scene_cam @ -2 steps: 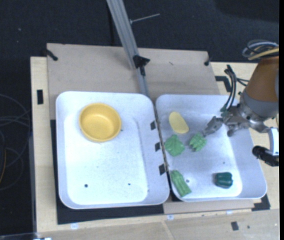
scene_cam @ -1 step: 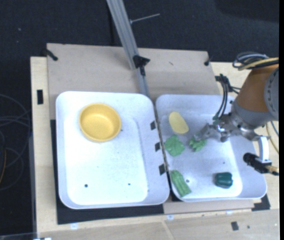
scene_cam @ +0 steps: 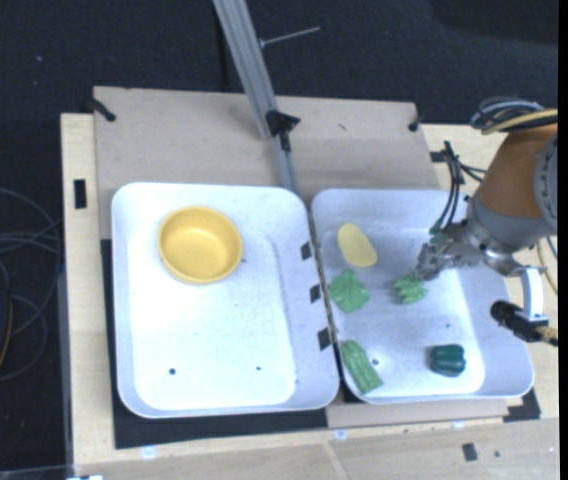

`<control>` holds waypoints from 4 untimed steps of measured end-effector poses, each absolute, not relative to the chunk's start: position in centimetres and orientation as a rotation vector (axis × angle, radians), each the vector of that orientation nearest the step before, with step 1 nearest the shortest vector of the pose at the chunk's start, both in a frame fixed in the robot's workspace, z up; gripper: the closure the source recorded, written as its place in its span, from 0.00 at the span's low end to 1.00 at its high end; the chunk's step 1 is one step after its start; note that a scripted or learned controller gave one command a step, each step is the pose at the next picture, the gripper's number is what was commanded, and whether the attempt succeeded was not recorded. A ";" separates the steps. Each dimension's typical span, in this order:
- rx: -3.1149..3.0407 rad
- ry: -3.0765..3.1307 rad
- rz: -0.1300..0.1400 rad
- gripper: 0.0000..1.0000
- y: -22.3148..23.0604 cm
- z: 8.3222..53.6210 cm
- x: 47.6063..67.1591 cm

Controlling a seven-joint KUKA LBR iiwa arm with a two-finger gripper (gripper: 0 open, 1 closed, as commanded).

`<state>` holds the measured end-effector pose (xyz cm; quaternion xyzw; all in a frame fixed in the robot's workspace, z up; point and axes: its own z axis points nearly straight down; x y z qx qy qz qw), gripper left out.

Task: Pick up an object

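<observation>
Nearest the camera in the right bin (scene_cam: 504, 368) lay a green block (scene_cam: 361, 365) against the left wall and a dark green object (scene_cam: 447, 359), whose shape was hard to make out. Farther back sat a crumpled green piece (scene_cam: 348, 291), a small green piece (scene_cam: 410, 290) and a yellow object (scene_cam: 356, 246). The gripper (scene_cam: 432, 261) hung just above the small green piece, too blurred to tell its state. The arm (scene_cam: 514, 193), cut off at the right, slanted down leftward. The left bin (scene_cam: 204, 368) held a yellow bowl (scene_cam: 200, 244).

We've got loads of open floor in the left bin (scene_cam: 144, 368), just the yellow bowl (scene_cam: 200, 244) at its upper left.
</observation>
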<state>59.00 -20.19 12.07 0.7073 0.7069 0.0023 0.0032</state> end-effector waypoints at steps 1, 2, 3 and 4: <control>2.219 2.218 0.004 1.00 -20.3 16.4 58.7; 2.218 2.218 0.005 1.00 -20.3 22.7 59.1; 2.221 2.221 0.000 1.00 -20.3 22.7 59.1; 2.217 2.224 0.003 1.00 -15.6 23.7 58.4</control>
